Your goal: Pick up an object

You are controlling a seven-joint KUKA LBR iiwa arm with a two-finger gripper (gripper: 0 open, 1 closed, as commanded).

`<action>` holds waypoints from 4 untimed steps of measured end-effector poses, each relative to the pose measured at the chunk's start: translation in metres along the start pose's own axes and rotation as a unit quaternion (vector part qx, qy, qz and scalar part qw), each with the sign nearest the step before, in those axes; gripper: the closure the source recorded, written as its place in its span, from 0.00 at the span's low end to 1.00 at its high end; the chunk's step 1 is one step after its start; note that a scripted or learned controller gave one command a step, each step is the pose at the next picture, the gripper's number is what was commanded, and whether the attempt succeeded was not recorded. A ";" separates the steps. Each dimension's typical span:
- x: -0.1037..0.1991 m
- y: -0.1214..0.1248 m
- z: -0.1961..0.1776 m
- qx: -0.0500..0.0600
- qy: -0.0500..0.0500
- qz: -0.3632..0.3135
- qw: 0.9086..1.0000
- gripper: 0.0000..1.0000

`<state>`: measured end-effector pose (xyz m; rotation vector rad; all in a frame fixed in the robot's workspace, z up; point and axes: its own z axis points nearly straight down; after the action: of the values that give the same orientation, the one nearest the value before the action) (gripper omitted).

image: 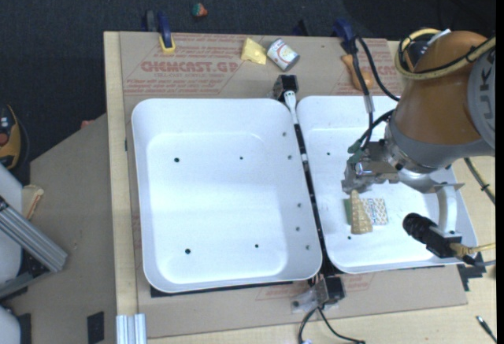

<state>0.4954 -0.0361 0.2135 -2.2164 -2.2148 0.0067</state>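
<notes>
Two white bins side by side on a bench: left bin (220, 189) and right bin (331, 177). One grey arm (441, 106) with an orange band above the right bin. Gripper (361, 177) pointing down over that bin; opening cannot be told, nothing seen held. Directly below the gripper, two small things on the bin floor, touching: a tan block (360, 212) and a patterned packet (377, 211). Beyond the bins, a yellow piece (253, 52) and a small box (283, 54).
</notes>
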 end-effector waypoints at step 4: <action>-0.029 -0.017 -0.049 -0.002 0.000 -0.003 1.000 1.00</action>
<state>0.4789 -0.0651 0.2623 -2.2107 -2.2230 0.0026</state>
